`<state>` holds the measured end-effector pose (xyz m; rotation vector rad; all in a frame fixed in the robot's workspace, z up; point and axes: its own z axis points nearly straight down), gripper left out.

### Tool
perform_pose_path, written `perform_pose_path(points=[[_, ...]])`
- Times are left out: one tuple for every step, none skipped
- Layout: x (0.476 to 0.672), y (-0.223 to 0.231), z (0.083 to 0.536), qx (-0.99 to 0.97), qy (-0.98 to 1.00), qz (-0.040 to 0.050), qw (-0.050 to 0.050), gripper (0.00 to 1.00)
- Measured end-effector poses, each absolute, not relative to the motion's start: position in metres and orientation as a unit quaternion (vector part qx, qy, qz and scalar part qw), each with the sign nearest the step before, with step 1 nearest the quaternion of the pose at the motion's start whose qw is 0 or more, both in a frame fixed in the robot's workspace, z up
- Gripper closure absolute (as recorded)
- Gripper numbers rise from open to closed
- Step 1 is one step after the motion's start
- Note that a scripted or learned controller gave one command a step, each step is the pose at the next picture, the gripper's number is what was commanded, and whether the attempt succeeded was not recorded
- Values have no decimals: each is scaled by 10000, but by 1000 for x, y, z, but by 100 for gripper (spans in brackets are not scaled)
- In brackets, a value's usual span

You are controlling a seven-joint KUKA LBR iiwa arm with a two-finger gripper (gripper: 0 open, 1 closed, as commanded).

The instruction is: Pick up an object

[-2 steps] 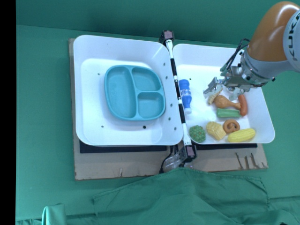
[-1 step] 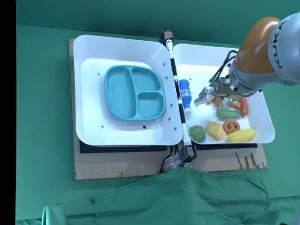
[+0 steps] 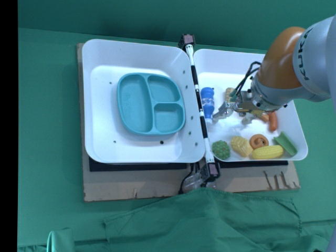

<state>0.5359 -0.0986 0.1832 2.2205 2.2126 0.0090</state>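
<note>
This was a robotics lab set up for testing, not a home or kitchen. The surface (image 3: 47,114) was draped in plain green cloth, with more cloth bunched at the bottom of the frame. Two shallow white bins (image 3: 94,140) sat side by side on a cardboard sheet (image 3: 131,193) at the centre, joined by a clamped rail (image 3: 197,96). A grey industrial arm (image 3: 310,51) with an orange band entered from the upper right. Plastic toy food (image 3: 265,151) filled the right bin, and a teal divided plate (image 3: 150,103) lay in the left.
</note>
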Motion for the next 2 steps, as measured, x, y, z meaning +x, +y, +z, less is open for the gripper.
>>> perform_pose_path(points=[[539, -100, 198, 7097, 7045, 64, 92, 100], [545, -100, 262, 7078, 7063, 27, 44, 100]])
